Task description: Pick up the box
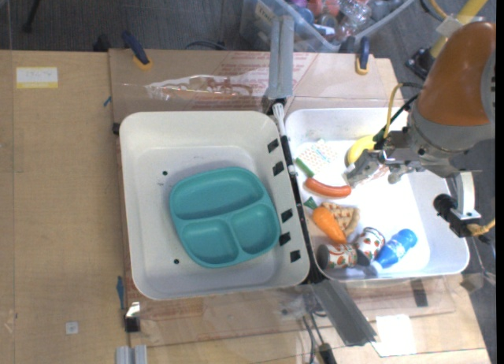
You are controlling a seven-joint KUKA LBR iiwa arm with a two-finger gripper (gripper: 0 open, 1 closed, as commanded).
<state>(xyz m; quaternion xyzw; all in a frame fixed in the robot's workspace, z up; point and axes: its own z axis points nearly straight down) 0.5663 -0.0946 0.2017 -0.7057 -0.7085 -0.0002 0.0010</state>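
white right bin (441, 264): claw (361, 170) hovers by patterned box (318, 155), grip state unclear; approach step, next descend onto box.

No text, brand or number is legible. A pale label (36, 76) on the bench's far left corner carries marks too small to read, and the small patterned box (319, 155) in the right bin shows only tiny coloured dots.

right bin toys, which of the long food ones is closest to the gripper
The hot dog, red in a tan bun, lies just left of the gripper. The carrot sits lower in the right bin; the banana is behind the gripper.
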